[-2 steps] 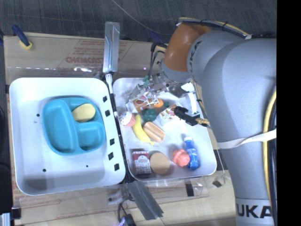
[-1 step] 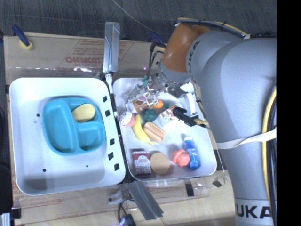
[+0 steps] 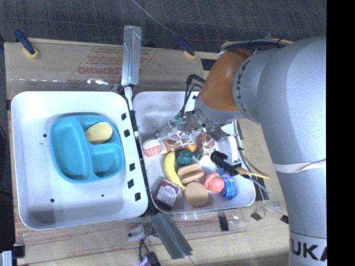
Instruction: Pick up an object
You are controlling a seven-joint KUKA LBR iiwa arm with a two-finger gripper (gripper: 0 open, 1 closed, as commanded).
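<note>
Gripper point(image 3: 195, 127) is down in the right bin point(image 3: 152, 101), low over the packets point(image 3: 176, 142); from here I cannot tell how it is set, the wrist hides it. Nearest me lie the bun point(image 3: 196, 193), pink fruit point(image 3: 213, 182) and banana point(image 3: 171, 170), all touching. Best to come straight down on one piece, well off its neighbours. Beyond, the left bin point(image 3: 28, 165) holds a blue tray point(image 3: 69, 148) with a lemon point(image 3: 99, 132).

I see toy foods heaped in the right bin point(image 3: 145, 105): a banana point(image 3: 171, 169), hot dog point(image 3: 190, 173), cupcake point(image 3: 151, 146).
</note>
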